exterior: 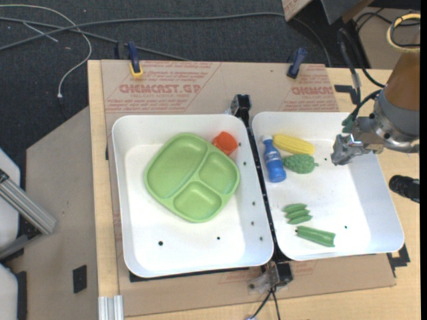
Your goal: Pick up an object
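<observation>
The right bin [373, 239] holds a blue bottle [273, 161], a yellow corn cob [293, 143], a green broccoli-like piece [299, 163], a small bunch of green pods [297, 212] and a green bean pod [315, 235]. My gripper [341, 151] hangs over the upper right part of this bin, to the right of the corn and the broccoli piece. Nothing shows between its fingers. In the left bin [133, 239] lies a green divided plate [192, 177] with an orange-red toy [225, 141] at its upper right rim.
Both bins rest on a cardboard sheet [167, 85] held by blue clamps [135, 60] at the back edge. A black clip [241, 105] sits between the bins at the back. Cables lie on the dark floor beyond.
</observation>
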Action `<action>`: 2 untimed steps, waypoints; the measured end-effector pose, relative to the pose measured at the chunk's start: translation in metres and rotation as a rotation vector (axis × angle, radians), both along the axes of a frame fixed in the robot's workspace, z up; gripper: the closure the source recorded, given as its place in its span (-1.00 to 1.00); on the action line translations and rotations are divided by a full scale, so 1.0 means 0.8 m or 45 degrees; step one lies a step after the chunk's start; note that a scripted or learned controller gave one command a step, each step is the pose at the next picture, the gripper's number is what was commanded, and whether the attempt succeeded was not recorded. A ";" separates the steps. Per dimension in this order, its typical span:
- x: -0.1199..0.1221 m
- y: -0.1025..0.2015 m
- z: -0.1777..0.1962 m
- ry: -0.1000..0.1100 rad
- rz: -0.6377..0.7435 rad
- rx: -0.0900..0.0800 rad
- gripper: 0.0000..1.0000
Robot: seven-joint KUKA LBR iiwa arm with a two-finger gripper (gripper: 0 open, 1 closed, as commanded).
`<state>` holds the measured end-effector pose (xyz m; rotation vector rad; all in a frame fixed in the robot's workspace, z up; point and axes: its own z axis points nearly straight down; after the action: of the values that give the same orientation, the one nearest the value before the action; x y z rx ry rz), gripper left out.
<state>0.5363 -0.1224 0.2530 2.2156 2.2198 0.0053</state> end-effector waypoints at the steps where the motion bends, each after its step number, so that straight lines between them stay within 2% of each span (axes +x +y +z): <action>1: 0.000 0.063 -0.014 0.011 0.004 0.006 1.00; 2: -0.004 0.133 -0.008 0.011 0.006 0.006 1.00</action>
<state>0.5332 -0.0162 0.2468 2.2169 2.2314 0.0013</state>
